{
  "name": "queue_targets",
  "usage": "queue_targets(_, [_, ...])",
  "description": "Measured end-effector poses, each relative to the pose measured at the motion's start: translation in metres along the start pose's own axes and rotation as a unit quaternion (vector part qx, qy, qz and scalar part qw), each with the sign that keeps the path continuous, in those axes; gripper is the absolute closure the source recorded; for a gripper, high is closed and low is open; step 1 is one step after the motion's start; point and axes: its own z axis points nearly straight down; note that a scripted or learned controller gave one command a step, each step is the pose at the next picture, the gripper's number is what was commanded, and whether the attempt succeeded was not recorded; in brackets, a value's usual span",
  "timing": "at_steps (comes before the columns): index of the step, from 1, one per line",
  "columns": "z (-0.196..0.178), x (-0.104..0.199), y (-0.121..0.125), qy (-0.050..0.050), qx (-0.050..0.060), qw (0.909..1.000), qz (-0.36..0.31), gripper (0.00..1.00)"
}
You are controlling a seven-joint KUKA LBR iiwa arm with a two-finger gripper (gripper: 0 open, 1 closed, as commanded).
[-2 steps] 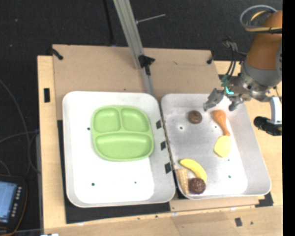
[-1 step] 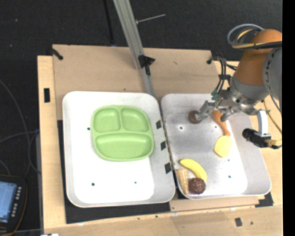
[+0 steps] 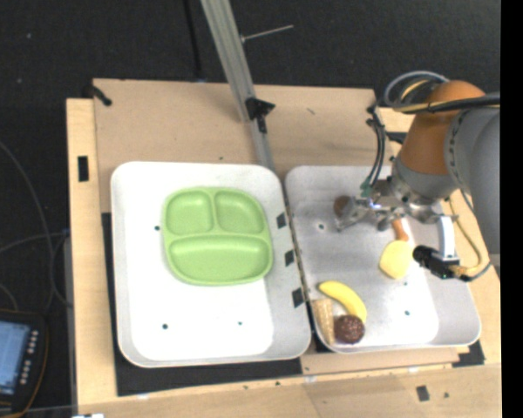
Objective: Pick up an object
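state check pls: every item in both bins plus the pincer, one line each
green divided plate: flat in left bin, its compartments bare
banana: lying in right bin, near front edge
dark round item: at right bin's front edge, beside banana
yellow item: lying in right bin, under the arm
pincer: low over right bin, grip unclear

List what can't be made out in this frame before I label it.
- gripper, camera view: blurred and partly under the wrist, so open or shut is unreadable.
- orange object: mostly hidden by the gripper, identity unclear.
- small brown item: too small and blurred to identify.
- tan item beside the banana: partly covered, unclear.
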Motion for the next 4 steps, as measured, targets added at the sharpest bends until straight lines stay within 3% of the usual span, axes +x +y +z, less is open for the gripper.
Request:
queue_targets(1, [-0.004, -0.001, 0.0, 0.0, -0.002, 1.0, 0.001, 0.0])
queue_targets(2, [-0.015, -0.002, 0.001, -0.001, -0.004, 1.0, 0.001, 1.0])
queue_targets(4, [-0.124, -0.001, 0.003, -0.001, -0.007, 1.0, -0.001, 1.0])
